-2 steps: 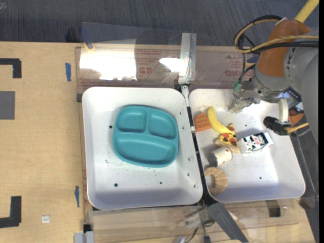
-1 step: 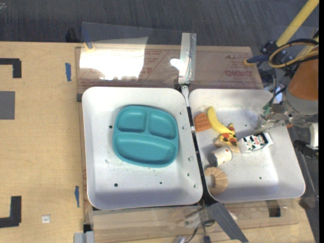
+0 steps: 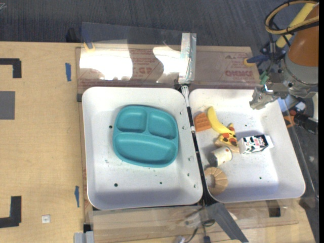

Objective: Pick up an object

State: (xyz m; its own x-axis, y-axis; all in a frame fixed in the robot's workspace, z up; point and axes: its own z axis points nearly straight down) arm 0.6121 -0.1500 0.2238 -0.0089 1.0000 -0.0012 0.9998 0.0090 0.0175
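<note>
The right bin (image 3: 283, 178) holds a cluster of small objects. A yellow banana (image 3: 217, 121) lies next to an orange ridged piece (image 3: 202, 122). Below them sit a small red and yellow toy (image 3: 229, 134), a white carton with black marks (image 3: 253, 143), a pale cylinder (image 3: 221, 155) and a tan round wooden piece (image 3: 216, 178). My gripper (image 3: 260, 98) hangs over the bin's far right corner, above and to the right of the cluster, apart from every object. Nothing shows in it.
The left bin (image 3: 96, 181) carries a teal divided plate (image 3: 146, 135). A clear plastic panel (image 3: 136, 54) and a cardboard strip (image 3: 223, 67) stand behind both bins. The grey arm with its orange band (image 3: 304, 49) and yellow cables reaches in at the upper right.
</note>
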